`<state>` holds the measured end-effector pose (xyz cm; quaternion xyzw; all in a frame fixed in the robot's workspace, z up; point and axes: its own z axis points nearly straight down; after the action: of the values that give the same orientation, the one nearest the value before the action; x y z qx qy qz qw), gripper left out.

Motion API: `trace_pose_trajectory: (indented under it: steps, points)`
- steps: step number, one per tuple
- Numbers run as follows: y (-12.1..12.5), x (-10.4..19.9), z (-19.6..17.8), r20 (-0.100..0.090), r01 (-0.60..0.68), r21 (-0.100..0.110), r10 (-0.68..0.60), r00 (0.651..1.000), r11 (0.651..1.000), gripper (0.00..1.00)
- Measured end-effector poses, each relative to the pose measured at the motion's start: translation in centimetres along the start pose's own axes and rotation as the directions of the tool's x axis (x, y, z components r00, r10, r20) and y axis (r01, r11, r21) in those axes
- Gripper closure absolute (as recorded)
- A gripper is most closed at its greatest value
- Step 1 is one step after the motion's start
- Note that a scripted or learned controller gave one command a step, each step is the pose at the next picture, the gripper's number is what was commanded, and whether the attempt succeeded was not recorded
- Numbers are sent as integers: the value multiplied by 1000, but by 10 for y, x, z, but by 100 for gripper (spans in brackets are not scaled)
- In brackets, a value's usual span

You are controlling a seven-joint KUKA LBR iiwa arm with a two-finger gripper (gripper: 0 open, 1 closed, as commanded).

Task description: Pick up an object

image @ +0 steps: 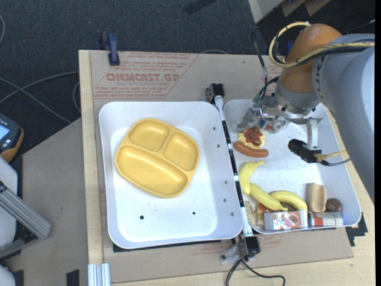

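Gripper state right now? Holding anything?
Gripper: cannot be told. It sits low over the hot dog toy at the far end of the right bin; no held object is visible.

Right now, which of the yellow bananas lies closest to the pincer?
The curved banana against the right bin's left wall, just below the hot dog. The other bananas lie lower in that bin, farther from the pincer.

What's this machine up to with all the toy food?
A grey robot arm reaches in from the right, its gripper low in the right bin, close above a small red and orange toy. Nothing can be seen held yet. Toy bananas and small packages lie nearer the front. The left bin holds a yellow divided plate, untouched.
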<state>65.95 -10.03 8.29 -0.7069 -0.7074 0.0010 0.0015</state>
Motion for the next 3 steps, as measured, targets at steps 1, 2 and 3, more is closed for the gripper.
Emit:
trace_pose_trajectory:
  steps: [1, 2, 3]
  points:
    - [0, 0, -13, 1, 0, -6, 0, 1000, 1000, 100]
    - [0, 0, -12, 1, 0, -5, 0, 1000, 1000, 0]
    - [5, -21, -2, -4, -3, 9, 3, 1000, 1000, 0]
